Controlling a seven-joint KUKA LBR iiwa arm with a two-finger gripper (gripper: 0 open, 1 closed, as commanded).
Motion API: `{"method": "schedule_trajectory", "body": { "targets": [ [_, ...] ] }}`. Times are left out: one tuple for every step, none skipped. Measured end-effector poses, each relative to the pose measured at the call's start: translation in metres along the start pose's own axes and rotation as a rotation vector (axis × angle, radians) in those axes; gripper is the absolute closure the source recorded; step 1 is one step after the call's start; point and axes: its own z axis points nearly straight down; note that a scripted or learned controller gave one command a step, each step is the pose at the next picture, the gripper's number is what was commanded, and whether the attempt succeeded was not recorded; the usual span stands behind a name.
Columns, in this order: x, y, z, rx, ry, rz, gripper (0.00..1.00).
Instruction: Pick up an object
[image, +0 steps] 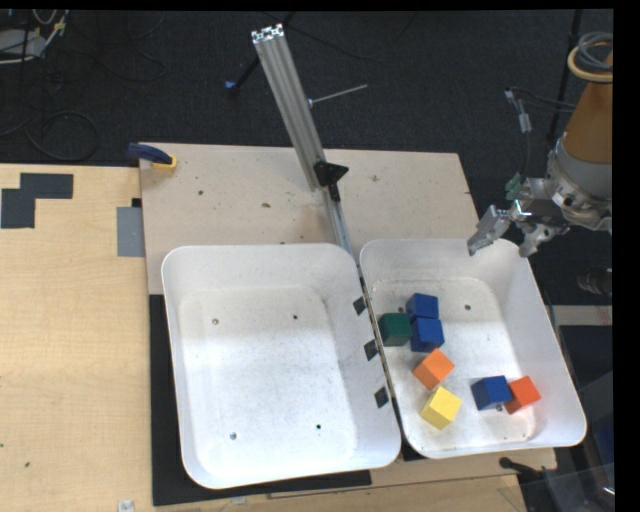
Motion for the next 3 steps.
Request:
{"method": "schedule_trajectory", "body": {
  "targets": [
    [0.0,0.001,-0.003,-0.004,-0.002,-0.003,0.0],
    [0.007,-0.008,0.05,0.0,0.0,0.0,0.0],
    [0.015,-0.004,0.109,0.001,0.001,0.0,0.0]
  ]
}}
